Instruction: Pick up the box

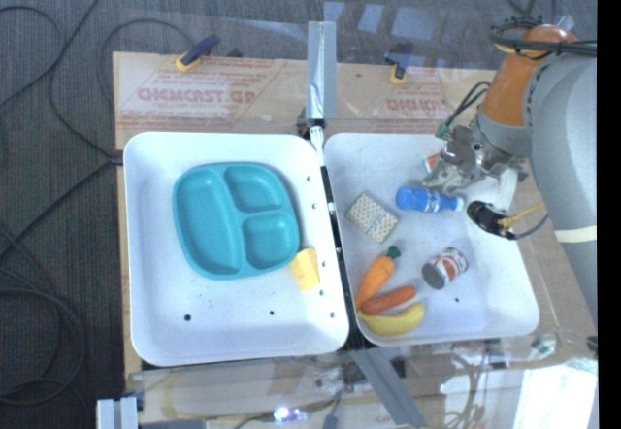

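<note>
Small patterned cardboard box (pixel 373 216) untouched in right white bin (pixel 514 311) — pincer (pixel 444 173) at its 2 o'clock, grip state unclear; pickup not begun.

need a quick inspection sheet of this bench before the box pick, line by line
surface: two white bins side by side, left bin and right bin, on a board with red print.
job's things: small patterned box lies flat in the right bin, apart from the other items.
clutter: blue bottle, carrot, red sausage-like piece, banana and can in the right bin; blue divided tray and yellow block in the left bin.
grippers: end effector sits at the blue bottle's right end, away from the box.
cables: loose cables on the floor; yellow wire by the wrist.
surroundings: grey carpet.
</note>
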`<state>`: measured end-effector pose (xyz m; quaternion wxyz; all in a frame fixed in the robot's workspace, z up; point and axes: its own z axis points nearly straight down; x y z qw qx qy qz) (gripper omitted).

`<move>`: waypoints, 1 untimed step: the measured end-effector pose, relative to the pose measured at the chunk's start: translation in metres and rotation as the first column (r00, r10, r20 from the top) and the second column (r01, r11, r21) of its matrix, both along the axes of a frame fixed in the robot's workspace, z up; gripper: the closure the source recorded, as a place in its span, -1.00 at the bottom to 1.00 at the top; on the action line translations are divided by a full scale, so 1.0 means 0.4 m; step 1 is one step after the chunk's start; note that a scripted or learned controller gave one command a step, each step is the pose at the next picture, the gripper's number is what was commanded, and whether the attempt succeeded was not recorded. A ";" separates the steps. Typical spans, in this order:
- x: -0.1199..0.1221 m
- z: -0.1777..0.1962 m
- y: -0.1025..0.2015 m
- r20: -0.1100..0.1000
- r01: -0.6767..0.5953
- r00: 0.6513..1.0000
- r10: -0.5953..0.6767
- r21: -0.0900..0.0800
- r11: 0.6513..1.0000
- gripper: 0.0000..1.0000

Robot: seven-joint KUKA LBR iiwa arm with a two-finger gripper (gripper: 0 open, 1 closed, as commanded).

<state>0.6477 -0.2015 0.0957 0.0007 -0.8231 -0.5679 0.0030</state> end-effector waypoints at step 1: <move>0.050 0.110 -0.016 0.003 0.548 0.837 -0.548 -0.004 0.837 1.00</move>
